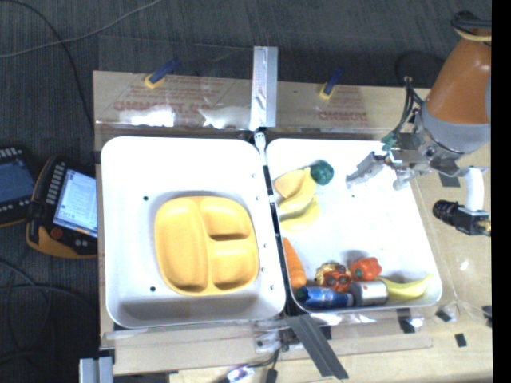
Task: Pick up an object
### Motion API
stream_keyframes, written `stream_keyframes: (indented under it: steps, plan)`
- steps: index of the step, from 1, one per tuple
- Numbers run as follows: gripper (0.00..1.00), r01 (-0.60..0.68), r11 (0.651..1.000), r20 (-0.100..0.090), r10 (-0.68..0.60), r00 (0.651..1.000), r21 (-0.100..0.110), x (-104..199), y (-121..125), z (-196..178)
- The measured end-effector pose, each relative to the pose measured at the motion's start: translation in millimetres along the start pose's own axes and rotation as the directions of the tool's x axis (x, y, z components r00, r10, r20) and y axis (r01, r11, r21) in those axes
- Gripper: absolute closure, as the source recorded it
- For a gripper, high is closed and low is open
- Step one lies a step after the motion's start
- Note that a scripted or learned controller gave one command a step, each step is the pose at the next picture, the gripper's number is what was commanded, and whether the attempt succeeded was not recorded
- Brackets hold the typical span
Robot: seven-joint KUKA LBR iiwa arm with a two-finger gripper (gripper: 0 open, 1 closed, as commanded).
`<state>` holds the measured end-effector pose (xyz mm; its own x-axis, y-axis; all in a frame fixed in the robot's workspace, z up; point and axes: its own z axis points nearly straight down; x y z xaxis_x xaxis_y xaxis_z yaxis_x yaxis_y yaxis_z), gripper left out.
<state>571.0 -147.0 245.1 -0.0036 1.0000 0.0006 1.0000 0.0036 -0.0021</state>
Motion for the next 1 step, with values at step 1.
stream_keyframes:
  steps: [1]
  plan:
    - [0.00,0.226,0.974,-0.001,-0.226,0.974,0.000,45.8,31.5,145.5]
